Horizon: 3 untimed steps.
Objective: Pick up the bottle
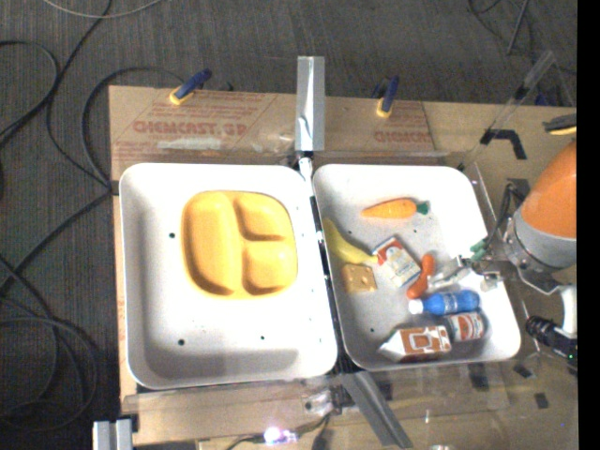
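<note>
The bottle (450, 302) lies on its side in the right bin (469, 187), near the front right corner. It has a blue label, and its white cap points left. My gripper (463, 267) hangs just above and behind the bottle, close to the bin's right wall. The grey arm with its orange band (555, 204) reaches in from the right. An orange-red sausage-shaped item (427, 272) lies just left of the gripper.
The right bin also holds a carrot (394, 209), a banana (342, 245), a cracker (358, 277), a small red-and-white carton (397, 259), a dark can (467, 326) and a brown carton (422, 342) in front of the bottle. A yellow divided tray (240, 242) sits in the left bin (150, 345).
</note>
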Tool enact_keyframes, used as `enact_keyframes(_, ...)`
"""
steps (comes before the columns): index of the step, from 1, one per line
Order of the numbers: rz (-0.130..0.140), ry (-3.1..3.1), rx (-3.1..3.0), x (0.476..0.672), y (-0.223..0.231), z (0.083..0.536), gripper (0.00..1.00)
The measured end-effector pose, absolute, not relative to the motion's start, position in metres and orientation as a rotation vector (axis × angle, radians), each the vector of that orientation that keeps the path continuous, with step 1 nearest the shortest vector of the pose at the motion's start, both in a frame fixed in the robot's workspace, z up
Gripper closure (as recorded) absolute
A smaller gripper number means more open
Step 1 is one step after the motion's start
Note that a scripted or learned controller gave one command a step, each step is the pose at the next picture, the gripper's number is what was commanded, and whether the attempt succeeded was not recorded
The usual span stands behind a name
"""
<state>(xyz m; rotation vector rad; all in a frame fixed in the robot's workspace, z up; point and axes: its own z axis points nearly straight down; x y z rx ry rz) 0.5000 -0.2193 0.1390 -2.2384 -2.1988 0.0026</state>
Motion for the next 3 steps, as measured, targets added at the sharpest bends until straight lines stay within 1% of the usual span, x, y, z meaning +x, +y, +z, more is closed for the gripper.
enact_keyframes(1,-0.003,-2.252,-2.195,0.489,-0.205,0.096,0.0)
enact_keyframes(2,0.0,-2.197,-2.243,0.502,-0.177,0.096,0.0)
enact_keyframes(3,-0.002,-2.197,-2.241,0.503,-0.176,0.104,1.0)
